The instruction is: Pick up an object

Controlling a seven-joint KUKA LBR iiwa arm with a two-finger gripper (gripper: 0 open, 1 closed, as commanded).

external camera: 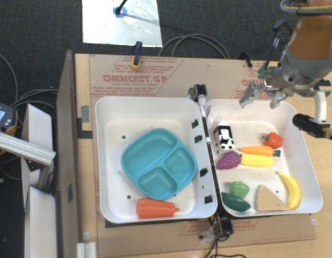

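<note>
My gripper (262,97) hangs over the far edge of the right bin (308,160), its two fingers spread apart with nothing between them. Below it in that bin lie a small black-and-white cow figure (225,136), purple grapes (228,159), a corn cob (257,160), an orange carrot (255,150), a red pepper (272,140), a banana (290,189), a green apple (239,188), a dark green cucumber (235,202) and a tan wedge (269,199). The nearest of them, the cow, sits well below and left of the fingers.
The left bin (109,160) holds a teal divided plate (158,163) and a large orange carrot (156,208) near its front wall. A black-clipped divider (205,149) separates the bins. Cables run behind the bench, and a yellow clamp (136,57) stands at its far edge.
</note>
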